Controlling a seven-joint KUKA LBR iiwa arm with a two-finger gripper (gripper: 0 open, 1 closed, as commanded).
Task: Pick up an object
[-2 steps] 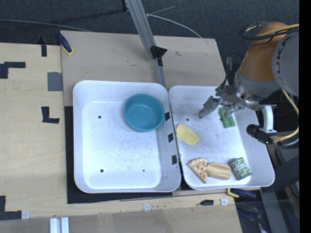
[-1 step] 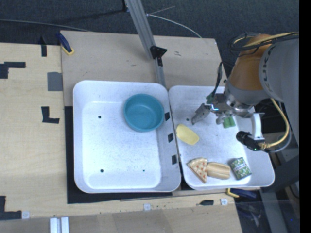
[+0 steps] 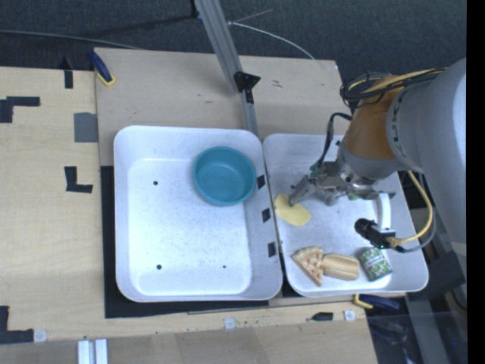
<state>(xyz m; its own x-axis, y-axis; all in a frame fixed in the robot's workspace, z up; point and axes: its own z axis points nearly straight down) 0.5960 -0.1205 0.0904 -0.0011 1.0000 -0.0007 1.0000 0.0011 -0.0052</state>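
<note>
Could not tell jaw state on the gripper, low in the right bin, tip just beside a pale yellow piece. Nearer the front wall lay a pizza slice, touching a tan bread-like piece, with a small green can beside. Held a blue bowl in the left bin.

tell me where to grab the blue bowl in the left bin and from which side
Take the blue bowl by its rim, coming straight down from above. It sits upright with its mouth open, so one finger could go inside the wall and one outside; the right rim lies nearest the gripper.
</note>
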